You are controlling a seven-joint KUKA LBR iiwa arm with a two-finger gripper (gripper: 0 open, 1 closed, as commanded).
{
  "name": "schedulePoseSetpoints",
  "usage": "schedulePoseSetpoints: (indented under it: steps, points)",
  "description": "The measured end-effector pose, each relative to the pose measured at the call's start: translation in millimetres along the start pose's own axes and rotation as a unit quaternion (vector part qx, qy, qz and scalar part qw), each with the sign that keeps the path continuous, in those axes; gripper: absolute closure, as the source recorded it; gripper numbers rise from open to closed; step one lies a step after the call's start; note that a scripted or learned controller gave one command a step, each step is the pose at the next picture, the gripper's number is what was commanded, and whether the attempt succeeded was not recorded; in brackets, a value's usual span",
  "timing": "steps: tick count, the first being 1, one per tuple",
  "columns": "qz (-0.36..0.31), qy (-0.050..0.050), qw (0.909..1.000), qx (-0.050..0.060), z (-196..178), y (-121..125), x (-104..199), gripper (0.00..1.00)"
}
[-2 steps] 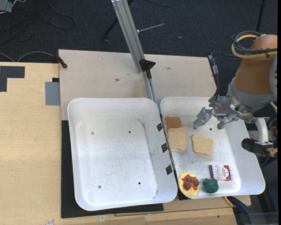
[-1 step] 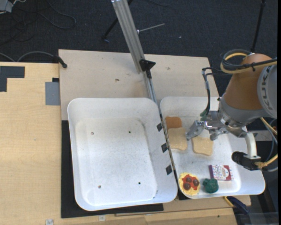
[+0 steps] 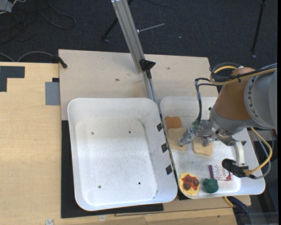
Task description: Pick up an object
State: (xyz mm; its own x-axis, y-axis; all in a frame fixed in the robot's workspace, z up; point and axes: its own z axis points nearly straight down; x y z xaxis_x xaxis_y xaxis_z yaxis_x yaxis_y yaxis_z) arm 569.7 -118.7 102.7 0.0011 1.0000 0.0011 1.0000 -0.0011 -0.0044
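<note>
Bread (image 3: 202, 148) in right bin (image 3: 253, 185), tan piece lying flat, just below and right of gripper (image 3: 193, 136), touching or nearly so. Long axis hard to read; roughly across bin. Second tan slab (image 3: 179, 146) at left. Fingers spread, nothing between them. Toy food (image 3: 189, 183) near front rim.

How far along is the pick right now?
Done: the gripper is down in the right bin, among the tan pieces. In hand: nothing visibly between its fingers. Left: grasp and lift; the green object and yellow plate lie untouched.
</note>
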Motion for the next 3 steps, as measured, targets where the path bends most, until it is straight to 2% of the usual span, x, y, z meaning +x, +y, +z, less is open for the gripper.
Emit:
schedulePoseSetpoints:
  steps: [1, 2, 3]
  points:
    - [0.004, 0.000, 1.0000, 0.000, -12.1, -0.6, -2.7, 1.00]
    - [0.003, -0.001, 1.0000, -0.004, -74.1, -4.1, -6.2, 1.00]
    - [-0.001, -0.001, 1.0000, -0.003, -117.2, -0.7, -10.4, 1.00]
